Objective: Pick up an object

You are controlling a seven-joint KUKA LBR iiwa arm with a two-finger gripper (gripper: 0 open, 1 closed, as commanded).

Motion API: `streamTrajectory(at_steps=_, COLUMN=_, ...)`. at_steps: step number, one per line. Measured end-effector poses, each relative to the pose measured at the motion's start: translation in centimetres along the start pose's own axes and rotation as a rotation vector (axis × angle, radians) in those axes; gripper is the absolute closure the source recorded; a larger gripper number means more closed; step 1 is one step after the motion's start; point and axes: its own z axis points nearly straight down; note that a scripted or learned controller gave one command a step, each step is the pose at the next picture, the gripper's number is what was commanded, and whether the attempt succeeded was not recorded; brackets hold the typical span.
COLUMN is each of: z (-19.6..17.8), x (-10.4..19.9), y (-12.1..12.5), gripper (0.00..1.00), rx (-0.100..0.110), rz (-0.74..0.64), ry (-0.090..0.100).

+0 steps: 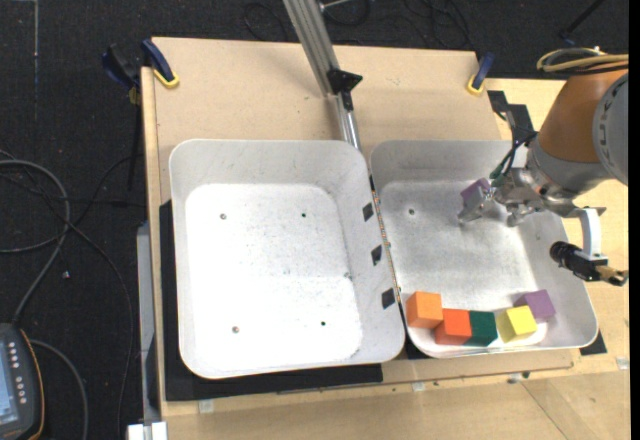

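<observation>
The gripper (480,202) is hovering mid-bin, its grip state impossible to tell; it should be dropping squarely over the orange block (426,308), clear of its neighbours.

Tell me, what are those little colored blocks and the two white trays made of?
The blocks look like painted wood or foam: flat, matte colors, squared edges, no shine. I can't tell which. The white bins look like molded plastic: thin, rounded corners and raised rims, with a dull, speckled, scuffed surface. The bench beneath looks like bare wood board, pale tan and matte.

Robotics lab; clamped bench (250,93), cables (40,218)
</observation>
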Motion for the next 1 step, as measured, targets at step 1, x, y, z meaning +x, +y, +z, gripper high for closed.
streamTrajectory(at_steps=1, z=-0.20, x=3.52, y=3.93, gripper=0.00, rx=-0.005, rz=-0.010, ry=0.003)
